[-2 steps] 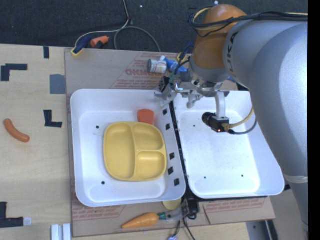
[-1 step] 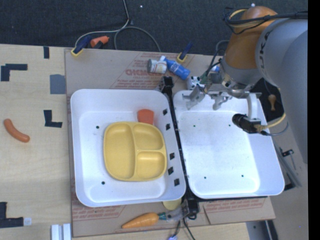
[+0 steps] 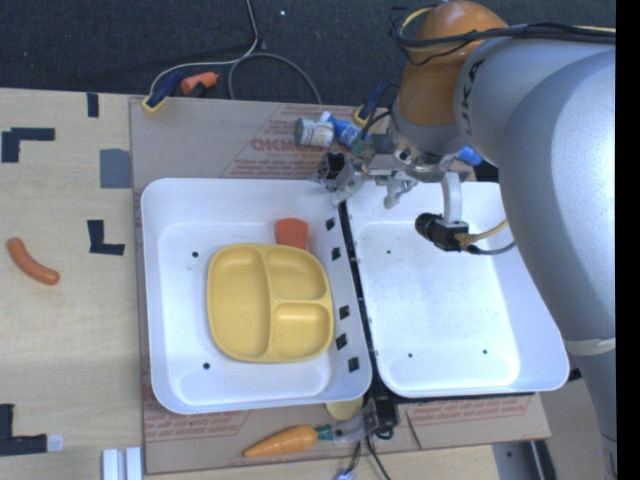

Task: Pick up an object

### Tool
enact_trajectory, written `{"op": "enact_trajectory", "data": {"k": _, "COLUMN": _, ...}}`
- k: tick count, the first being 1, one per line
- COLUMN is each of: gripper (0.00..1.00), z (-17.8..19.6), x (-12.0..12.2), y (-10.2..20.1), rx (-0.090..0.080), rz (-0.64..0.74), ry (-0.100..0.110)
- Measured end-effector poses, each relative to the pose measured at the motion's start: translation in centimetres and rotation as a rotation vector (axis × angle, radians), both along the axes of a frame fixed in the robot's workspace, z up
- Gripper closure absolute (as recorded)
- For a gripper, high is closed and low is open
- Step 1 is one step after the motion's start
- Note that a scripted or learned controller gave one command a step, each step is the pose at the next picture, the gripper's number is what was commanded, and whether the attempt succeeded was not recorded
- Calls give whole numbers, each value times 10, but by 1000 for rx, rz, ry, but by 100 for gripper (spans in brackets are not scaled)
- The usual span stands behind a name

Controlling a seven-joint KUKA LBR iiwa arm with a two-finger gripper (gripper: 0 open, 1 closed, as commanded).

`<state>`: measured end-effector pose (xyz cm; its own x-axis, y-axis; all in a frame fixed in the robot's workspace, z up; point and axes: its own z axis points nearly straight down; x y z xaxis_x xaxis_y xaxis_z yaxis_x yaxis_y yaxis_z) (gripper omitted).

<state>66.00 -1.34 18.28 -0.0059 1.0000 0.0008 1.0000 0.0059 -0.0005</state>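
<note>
Light is even and fairly bright, diffuse from overhead w/ no hard shadows; the two shallow white plastic bins (image 3: 455,308) read near blown-out, esp. the flat floors, w/ only soft grey shading along the rims. The big grey metal arm w/ orange band (image 3: 540,138) sits close to the lens, so it's soft and slightly out of focus, w/ a pale sheen on its curved shell. Overall res is low, fine detail mushy; dark carpet at top goes almost black.
</note>
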Motion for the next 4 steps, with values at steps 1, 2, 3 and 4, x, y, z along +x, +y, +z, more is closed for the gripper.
{"op": "enact_trajectory", "data": {"k": 1, "gripper": 0, "z": 1, "x": -111, "y": -52, "rx": -3, "rz": -13, "ry": 8}}
{"op": "enact_trajectory", "data": {"k": 2, "gripper": 0, "z": 1, "x": -11, "y": -42, "rx": -2, "rz": -2, "ry": -6}}
{"op": "enact_trajectory", "data": {"k": 3, "gripper": 0, "z": 1, "x": -14, "y": -43, "rx": -1, "rz": -4, "ry": 1}}
{"op": "enact_trajectory", "data": {"k": 4, "gripper": 0, "z": 1, "x": -14, "y": -43, "rx": -1, "rz": -4, "ry": 1}}
